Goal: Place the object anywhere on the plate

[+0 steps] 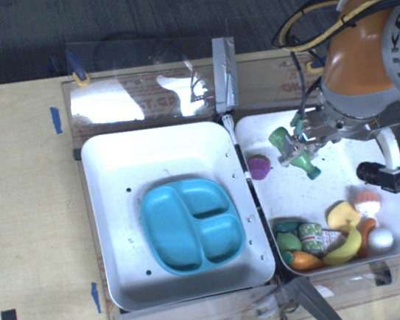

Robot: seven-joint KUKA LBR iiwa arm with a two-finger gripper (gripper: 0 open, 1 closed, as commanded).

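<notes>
Leftward in left bin (pixel 110 206): blue plate (pixel 192 224), bare. Rightward in right bin (pixel 336 172): gripper (pixel 299 149) over green object (pixel 293 150); jaw state impossible to tell. Confirm hold, lift clear of divider (pixel 246 178), release low over plate centre.

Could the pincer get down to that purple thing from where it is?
Probably yes. The purple thing lies alone on bare bin floor near the divider, and the pincer hangs close beside it, though a green object sits at the pincer.

Plate (pixel 192 224) in left bin (pixel 103 162); toy pile (pixel 331 236) at right bin's (pixel 390 164) near edge.
</notes>
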